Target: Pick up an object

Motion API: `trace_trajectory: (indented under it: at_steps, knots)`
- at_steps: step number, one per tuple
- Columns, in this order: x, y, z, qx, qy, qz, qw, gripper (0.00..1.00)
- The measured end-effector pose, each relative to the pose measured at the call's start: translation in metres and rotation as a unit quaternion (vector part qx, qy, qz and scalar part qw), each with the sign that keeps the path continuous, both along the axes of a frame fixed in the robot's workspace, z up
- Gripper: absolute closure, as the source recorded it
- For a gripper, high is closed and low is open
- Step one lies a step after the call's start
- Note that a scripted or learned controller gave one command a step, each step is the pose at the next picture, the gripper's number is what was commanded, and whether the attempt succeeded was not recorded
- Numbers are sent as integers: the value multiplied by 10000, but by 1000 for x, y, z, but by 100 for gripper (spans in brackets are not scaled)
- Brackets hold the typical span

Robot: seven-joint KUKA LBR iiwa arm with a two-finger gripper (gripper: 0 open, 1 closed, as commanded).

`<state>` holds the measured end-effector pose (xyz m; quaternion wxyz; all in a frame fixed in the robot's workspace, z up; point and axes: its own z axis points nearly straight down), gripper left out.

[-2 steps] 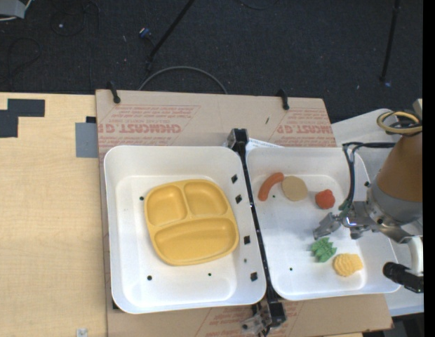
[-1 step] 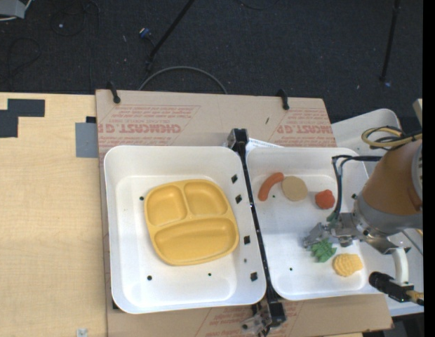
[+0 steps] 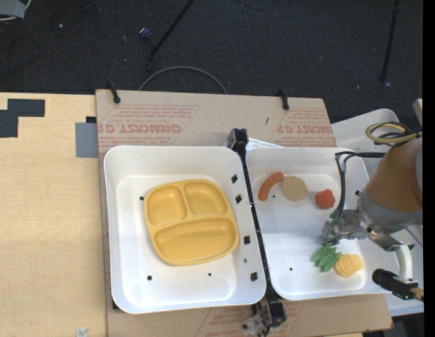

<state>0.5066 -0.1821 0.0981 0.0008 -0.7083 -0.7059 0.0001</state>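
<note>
1. I see the toy pineapple (image 3: 342,261) lying in the right bin (image 3: 295,286), at about 4 o'clock of its floor.
2. My gripper (image 3: 335,232) sits just above the pineapple's green leaves, at their 12 o'clock; whether the claw is wide or closed I cannot tell.
3. At the bin's 12 o'clock lie a sausage (image 3: 270,185), a tan disc (image 3: 295,188) and a red tomato (image 3: 325,199).
4. The left bin (image 3: 126,258) holds a yellow divided tray (image 3: 191,220).

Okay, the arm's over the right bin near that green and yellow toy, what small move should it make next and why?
Probably a short descent toward the green and yellow toy. The gripper sits just above it in the right bin, and nothing is seen held. The sausage, the tan disc and the red piece lie farther off.
</note>
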Motion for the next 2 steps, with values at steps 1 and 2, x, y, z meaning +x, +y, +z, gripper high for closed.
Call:
trace_trajectory:
  at_steps: [1, 2]
  knots:
    - [9, -7, 52, -9, -19, 24, 10000, 100]
    - [15, -4, 113, -10, -28, 31, 10000, 100]
